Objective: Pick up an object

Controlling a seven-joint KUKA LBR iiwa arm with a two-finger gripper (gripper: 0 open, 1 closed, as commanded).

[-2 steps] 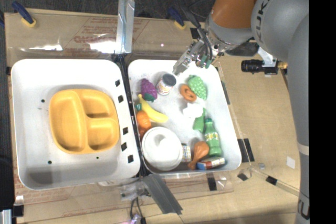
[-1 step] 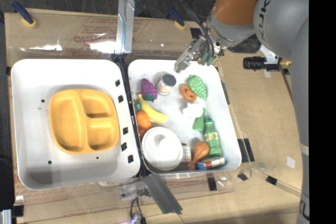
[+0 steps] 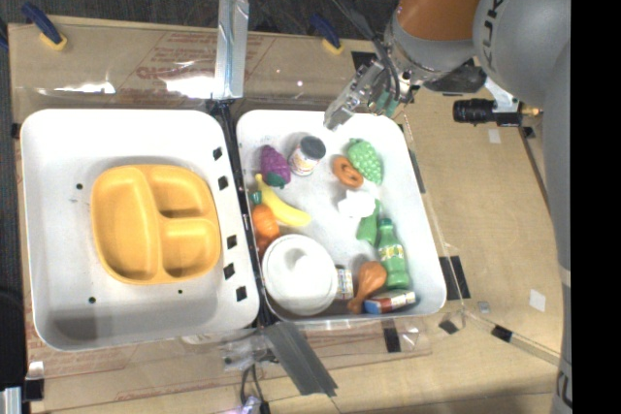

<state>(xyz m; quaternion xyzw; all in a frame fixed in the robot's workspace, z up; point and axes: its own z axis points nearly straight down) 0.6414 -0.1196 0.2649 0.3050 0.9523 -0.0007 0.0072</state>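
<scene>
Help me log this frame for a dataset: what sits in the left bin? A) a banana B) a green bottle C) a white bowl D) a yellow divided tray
D: the yellow divided tray lies alone in the left bin, while the green bottle, white bowl and banana all lie in the right bin.

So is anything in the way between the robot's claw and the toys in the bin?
Nothing visible blocks it. The gripper hangs over the far rim of the right bin, with open air between it and the nearest toys, the small jar and the purple grapes.
</scene>
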